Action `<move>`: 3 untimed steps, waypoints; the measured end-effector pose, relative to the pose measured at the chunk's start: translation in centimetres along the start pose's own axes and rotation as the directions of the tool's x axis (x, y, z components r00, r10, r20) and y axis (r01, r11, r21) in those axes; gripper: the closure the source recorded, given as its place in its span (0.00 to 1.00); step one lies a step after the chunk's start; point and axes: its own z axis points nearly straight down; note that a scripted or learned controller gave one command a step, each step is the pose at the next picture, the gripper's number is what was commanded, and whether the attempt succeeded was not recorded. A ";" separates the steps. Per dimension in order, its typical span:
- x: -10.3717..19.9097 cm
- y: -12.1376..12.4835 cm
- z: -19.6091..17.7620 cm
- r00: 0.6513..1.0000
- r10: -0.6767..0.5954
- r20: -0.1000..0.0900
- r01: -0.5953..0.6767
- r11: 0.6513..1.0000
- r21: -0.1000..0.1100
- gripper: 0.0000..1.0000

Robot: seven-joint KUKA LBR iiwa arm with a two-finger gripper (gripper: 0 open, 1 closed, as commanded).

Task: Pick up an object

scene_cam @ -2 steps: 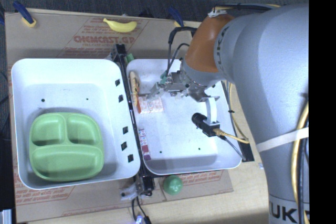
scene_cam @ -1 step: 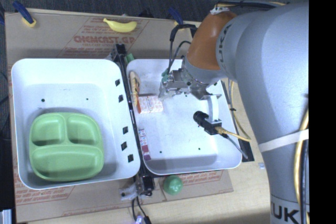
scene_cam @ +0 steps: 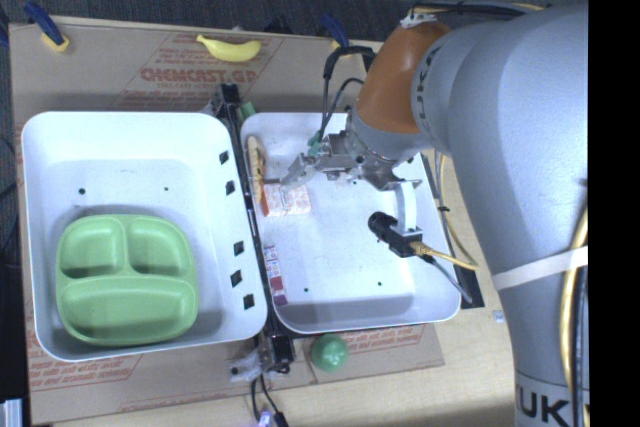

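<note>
In the right bin point(scene_cam: 350, 300), a small red-and-white box point(scene_cam: 287, 201) lies near the left wall. My gripper point(scene_cam: 303, 171) hangs low over the bin's upper left part, its tip just above and to the right of that box. A thin tan stick-like item point(scene_cam: 256, 161) lies along the left wall beside the gripper tip. Nothing can be made out between the fingers. A small red-and-white card point(scene_cam: 275, 279) lies lower down by the same wall.
The left bin point(scene_cam: 120, 140) holds a green divided plate point(scene_cam: 125, 277) in its lower half. Outside the bins, a yellow banana point(scene_cam: 229, 46) rests on the cardboard at the back and a green ball point(scene_cam: 328, 352) at the front. The arm covers the right bin's right side.
</note>
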 end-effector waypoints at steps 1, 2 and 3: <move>1.2 -5.1 3.6 1.000 0.004 0.000 -0.004 1.000 0.012 0.00; 1.2 -5.0 2.5 1.000 0.000 0.001 0.000 1.000 0.012 1.00; -5.1 -8.0 -6.3 1.000 0.007 0.001 -0.007 1.000 0.007 1.00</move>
